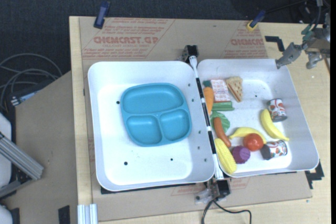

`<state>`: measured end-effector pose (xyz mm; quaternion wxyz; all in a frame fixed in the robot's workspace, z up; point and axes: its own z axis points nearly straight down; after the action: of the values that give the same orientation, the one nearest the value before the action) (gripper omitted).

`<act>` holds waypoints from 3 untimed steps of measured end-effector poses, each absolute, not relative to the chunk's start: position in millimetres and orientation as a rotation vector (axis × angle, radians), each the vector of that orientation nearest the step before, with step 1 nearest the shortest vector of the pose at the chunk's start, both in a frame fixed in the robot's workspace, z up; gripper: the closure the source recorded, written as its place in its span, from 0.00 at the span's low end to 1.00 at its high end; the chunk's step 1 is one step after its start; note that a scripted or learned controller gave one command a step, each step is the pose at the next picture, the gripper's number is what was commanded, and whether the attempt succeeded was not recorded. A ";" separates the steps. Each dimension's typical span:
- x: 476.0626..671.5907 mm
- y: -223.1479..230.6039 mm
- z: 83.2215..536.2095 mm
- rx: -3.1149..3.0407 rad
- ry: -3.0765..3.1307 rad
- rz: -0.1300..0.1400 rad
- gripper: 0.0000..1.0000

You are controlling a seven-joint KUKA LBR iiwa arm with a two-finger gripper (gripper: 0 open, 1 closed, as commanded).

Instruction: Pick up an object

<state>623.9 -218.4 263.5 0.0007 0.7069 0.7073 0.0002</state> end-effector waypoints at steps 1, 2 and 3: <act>570.1 -223.8 165.8 2.222 2.222 -0.001 0.00; 559.4 -208.4 84.1 2.223 2.222 -0.001 0.00; 560.5 -209.2 95.3 2.220 2.218 0.001 1.00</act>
<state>560.5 -209.2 95.3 0.0018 0.7074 0.7068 0.0004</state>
